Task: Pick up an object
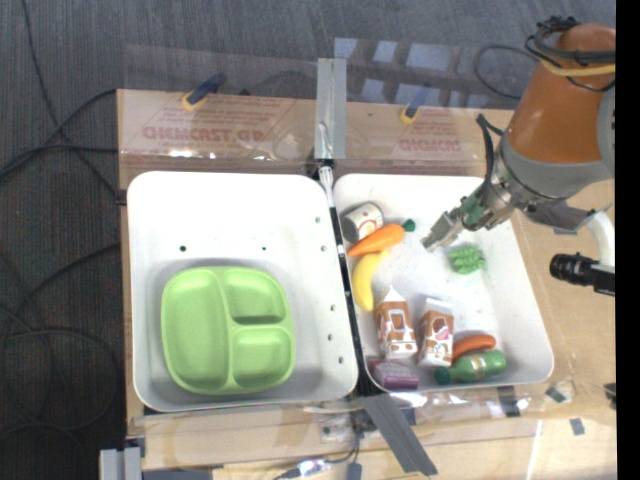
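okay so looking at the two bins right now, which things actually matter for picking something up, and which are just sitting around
For the job:
gripper, over the right bin
green toy just beside it
carrot, banana, two small cartons, all candidates for picking

Just lying about:
green divided plate in the left bin
cardboard behind the bins
cables on the floor

Open white floor surrounds the green broccoli (465,260); cartons (396,326) crowd below-left of it, banana (364,279) and carrot (380,238) to its left.
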You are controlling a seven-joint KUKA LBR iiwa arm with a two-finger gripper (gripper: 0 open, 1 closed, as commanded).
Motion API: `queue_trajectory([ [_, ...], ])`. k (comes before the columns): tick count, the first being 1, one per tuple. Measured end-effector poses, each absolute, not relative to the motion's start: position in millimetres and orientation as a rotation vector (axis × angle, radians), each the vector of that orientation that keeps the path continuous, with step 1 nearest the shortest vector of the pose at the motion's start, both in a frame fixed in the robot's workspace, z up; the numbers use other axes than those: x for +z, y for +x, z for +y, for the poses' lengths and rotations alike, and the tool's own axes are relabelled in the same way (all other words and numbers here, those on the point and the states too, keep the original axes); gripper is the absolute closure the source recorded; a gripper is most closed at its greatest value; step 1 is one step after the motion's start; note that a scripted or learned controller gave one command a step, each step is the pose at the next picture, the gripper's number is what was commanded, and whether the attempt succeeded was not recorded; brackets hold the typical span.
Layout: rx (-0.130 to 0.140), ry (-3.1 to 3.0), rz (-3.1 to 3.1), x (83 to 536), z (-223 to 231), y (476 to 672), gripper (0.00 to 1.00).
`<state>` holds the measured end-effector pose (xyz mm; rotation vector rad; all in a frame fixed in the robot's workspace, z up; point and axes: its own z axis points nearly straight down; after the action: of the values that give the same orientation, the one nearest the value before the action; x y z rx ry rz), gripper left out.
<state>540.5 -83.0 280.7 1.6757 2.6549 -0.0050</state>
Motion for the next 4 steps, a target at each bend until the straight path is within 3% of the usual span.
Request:
queue_trajectory([
  [1,0.012,1.294,2.835,121.3,-112.3,518.4,1.0],
  [2,0.013,1.589,2.701,90.0,-186.5,508.1,1.0],
  [3,-0.003,1.41,2.81,107.4,-114.9,505.6,1.0],
  [4,-0.001,1.409,2.812,115.7,-113.2,505.6,1.0],
])
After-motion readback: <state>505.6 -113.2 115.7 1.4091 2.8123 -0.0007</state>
